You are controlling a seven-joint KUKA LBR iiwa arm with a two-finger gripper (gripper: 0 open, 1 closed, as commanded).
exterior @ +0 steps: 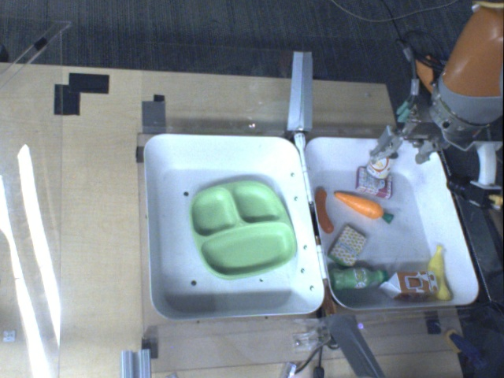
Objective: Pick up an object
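The arm reaches in from three o'clock, its orange band high at the two o'clock corner, and the claw (386, 150) hangs over the upper part of the right bin (461, 235). Whether it is released or clenched cannot be told; the metal parts blur together at this slant. Directly beneath it, at the bin's twelve o'clock, sits a small packet (373, 181) with pinkish printing. The claw tip overlaps its top edge in the view, but contact cannot be confirmed.

That packet looks the likeliest target. It seems light and somewhat stiff, probably a card or foil-faced box, and taking it across its narrower sides would likely serve best, since flat glossy faces may slip.

Other candidates lie close. A carrot (361, 204), smooth and tapered, most likely hard plastic, lies just at the packet's six o'clock; its round body could roll out of a pinch unless gripped across the thick middle. A slim red sausage (322, 209) lies along the bin's nine o'clock wall. A checked square pad (349, 244) sits near centre, tilted. At six o'clock a green bottle (356, 277) lies on its side, rounded and slick, beside a small carton (411, 283) and a yellow banana (439, 274) at five o'clock.

The left bin (169, 179) holds a green divided tray (242, 228), matte moulded plastic with three compartments. Both bins are shallow white plastic resting on a pale wooden surface (87, 211).
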